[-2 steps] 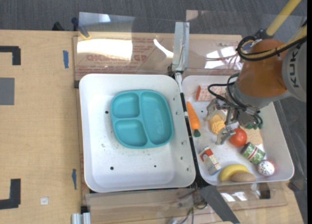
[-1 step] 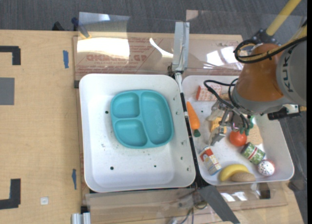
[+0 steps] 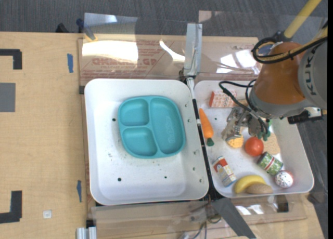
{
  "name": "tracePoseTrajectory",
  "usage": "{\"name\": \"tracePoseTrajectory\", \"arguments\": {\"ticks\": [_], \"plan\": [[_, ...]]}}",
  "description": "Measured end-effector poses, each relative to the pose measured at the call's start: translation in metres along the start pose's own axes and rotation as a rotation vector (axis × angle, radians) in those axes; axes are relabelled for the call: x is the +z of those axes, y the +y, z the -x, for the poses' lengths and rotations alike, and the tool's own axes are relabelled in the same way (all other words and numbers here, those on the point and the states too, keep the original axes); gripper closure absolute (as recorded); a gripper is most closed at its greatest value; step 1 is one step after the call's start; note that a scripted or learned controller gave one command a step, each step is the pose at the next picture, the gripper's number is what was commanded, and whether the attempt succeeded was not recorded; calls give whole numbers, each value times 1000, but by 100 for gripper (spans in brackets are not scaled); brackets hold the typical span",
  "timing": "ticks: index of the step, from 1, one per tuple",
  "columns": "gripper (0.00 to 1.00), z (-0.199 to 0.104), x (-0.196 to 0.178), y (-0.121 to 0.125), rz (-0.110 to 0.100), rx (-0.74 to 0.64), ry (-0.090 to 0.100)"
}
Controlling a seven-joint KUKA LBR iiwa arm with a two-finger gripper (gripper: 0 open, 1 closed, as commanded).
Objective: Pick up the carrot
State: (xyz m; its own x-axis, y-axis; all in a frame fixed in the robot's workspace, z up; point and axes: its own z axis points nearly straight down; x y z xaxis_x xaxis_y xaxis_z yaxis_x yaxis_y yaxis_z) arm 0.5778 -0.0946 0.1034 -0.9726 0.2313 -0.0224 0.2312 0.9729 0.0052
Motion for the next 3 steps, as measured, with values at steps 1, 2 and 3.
{"name": "tracePoseTrajectory", "arguments": {"ticks": [1,2,3], "plan": [[100,-80,10,-19,-2,-192,3],[0,-80,11,-19,-2,-193,6],[0,-51,12,-14,-2,-183,10]]}}
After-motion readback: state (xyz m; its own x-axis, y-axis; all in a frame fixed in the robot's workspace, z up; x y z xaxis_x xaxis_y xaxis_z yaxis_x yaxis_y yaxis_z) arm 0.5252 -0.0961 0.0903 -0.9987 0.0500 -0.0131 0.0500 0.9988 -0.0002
